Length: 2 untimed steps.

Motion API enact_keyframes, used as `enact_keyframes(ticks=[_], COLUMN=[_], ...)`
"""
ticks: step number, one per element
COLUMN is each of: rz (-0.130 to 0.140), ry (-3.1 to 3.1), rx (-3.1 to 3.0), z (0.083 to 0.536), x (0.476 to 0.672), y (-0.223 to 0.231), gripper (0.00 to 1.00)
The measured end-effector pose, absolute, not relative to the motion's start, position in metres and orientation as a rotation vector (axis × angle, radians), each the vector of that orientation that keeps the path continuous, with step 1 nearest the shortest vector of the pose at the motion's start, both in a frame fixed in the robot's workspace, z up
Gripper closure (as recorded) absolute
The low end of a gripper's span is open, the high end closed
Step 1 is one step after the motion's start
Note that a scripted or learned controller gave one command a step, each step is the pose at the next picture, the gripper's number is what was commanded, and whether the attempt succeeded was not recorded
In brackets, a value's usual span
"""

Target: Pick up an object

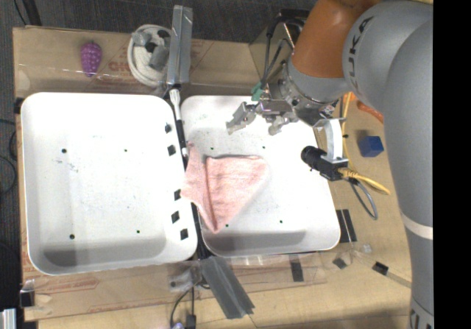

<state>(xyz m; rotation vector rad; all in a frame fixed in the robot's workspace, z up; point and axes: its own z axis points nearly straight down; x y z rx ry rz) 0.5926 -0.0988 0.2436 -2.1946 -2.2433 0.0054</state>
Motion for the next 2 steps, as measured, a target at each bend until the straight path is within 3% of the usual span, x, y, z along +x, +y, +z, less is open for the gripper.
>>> enact_keyframes(ticks=[1,2], rz=[0.005,0.003], ry=[-2.229,-2.476], rx=[-2.208,-1.931], z=[0.09,0.09], x=[0.583,0.598], y=[-0.116,-0.101], gripper=[0.0,0.0])
